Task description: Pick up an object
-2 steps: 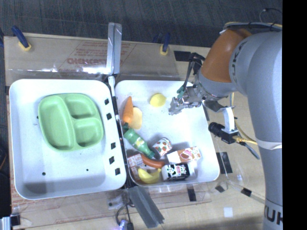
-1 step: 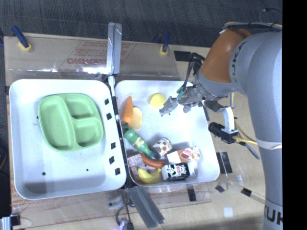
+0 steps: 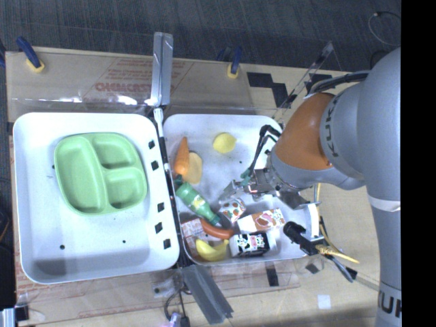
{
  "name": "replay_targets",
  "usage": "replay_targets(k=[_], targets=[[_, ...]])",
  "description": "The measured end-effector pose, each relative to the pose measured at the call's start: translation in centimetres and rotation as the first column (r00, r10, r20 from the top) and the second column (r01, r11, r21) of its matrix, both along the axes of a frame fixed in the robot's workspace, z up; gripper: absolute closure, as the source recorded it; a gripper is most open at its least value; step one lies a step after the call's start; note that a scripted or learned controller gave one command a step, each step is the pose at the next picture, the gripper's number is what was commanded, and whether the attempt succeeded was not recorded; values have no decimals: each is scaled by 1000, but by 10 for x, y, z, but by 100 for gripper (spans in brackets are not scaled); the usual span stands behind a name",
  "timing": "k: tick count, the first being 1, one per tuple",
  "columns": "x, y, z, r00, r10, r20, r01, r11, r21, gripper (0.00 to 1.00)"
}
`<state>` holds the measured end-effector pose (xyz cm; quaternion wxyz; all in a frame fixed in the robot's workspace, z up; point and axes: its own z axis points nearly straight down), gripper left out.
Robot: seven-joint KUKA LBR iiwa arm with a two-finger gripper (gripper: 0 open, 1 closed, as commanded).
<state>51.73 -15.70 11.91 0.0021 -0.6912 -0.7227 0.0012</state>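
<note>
Clutter filled the near half of the right bin (image 3: 204, 125), and that was where the gripper (image 3: 246, 186) had gone to work. Nearest to it, just below and to its left, lay a small carton with a strawberry picture (image 3: 232, 210); this looked to me the likeliest object for the pick, though the program might equally have meant one of its neighbours. A second carton with red and white print (image 3: 264, 219) lay just below the tool, and a black-and-white milk carton (image 3: 249, 244) below that. Further left of the tool sat a green bottle (image 3: 196, 203), a red sausage-shaped piece (image 3: 216, 231) and a banana (image 3: 211, 250) at the bin's near edge. Up and to the left were a carrot (image 3: 182, 157) with a pale round piece (image 3: 194, 167) against it, and a lemon (image 3: 224, 142) on its own above the tool.

From where I stood the wrist and orange band (image 3: 303, 142) covered too much of the tool to judge its opening, and nothing could be seen lifted in it. I took the step to be the descent onto the pile, with no grasp yet proven. Next would come settling squarely over one carton, clear of its neighbours, then closing and lifting straight up. Well away to the left, the other bin (image 3: 41, 251) held a green divided tray (image 3: 101, 172).
</note>
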Motion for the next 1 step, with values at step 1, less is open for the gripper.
replay_targets(k=[1], targets=[[4,49,-23,981,196,10,-196,981,-12,0]])
